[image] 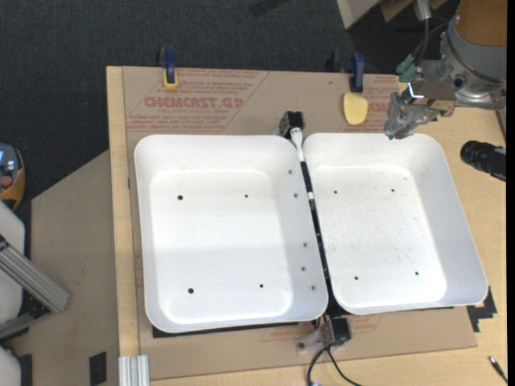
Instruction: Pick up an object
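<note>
A small pale-yellow rounded soft-looking lump [355,108] lies on the brown cardboard-covered counter [209,103] in the upper middle of the frame, just above the right white plastic bin [451,215]. The claw [400,125] hangs just right of it; whether its fingers are apart I cannot tell

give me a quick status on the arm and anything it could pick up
Two-finger gripper hovering at the right white bin's far rim, nothing seen between its fingers. Small yellow rounded object on the board beside it, outside both bins. Nothing in the way.
</note>
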